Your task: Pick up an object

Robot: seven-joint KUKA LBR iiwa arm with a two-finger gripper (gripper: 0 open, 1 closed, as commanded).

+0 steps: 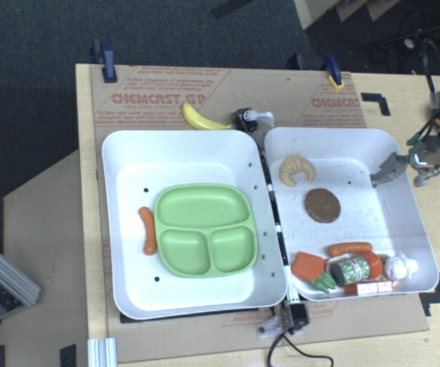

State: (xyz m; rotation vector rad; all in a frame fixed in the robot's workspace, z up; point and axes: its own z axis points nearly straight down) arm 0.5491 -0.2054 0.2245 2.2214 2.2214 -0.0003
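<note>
- Left white bin: held a green three-compartment plastic tray near its middle, with a small orange sausage-shaped toy lying just beside the tray's left edge, long axis running toward and away from the camera.
- On the table behind that bin: a yellow toy banana, outside both bins.
- Right white bin: a tan croissant-shaped toy sat near the far-left corner; a flat brown round disc lay just in front of it, apart from everything else.
- Along the near wall of the right bin: a crowded row, comprising a red-orange block, a green piece, a dark green-labelled can, an orange sausage toy and a small white object, touching or nearly so.
- Claw: hung over the right bin's far-right rim, pointing leftward into the bin; nothing was seen in it. Its opening could not be told at this resolution.
- Arm: entered from the right edge, wrist low and roughly level with the bin's far half.
- Judgement: the brown disc was the nearest isolated candidate, lying to the left of the claw and slightly nearer the camera; the croissant lay further left at about the claw's depth. The near-wall cluster looked harder to take singly.
</note>
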